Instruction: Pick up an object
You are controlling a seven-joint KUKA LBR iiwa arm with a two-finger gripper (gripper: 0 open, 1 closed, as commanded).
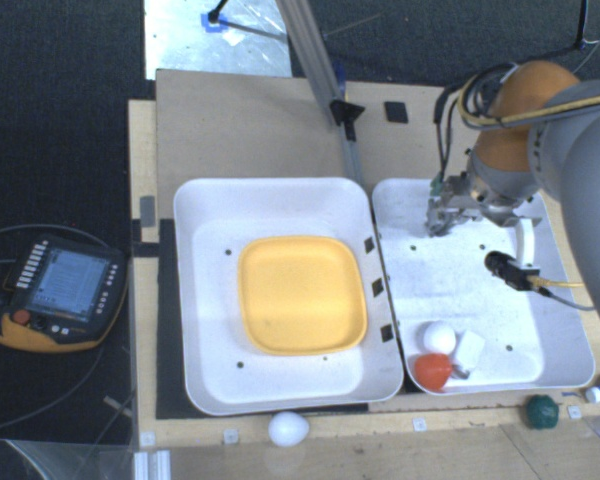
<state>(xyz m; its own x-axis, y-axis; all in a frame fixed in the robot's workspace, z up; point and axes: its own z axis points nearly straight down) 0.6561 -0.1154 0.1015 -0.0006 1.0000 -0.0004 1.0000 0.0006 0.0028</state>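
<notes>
Gripper (pixel 438 226), finger state indiscernible, hovers over the right bin's (pixel 480 308) far edge, well apart from the white ball (pixel 439 337), orange ball (pixel 433 371) and white block (pixel 469 350) clustered at its near-left corner; best approach: descend vertically upon one, avoiding neighbours.

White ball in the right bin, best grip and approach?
Take the white ball across its widest middle, coming straight down from above. It is round, so any axis works, but the orange ball and a white block crowd it below and right. Set the fingers along the freer upper-left to lower-right line, probably.
</notes>
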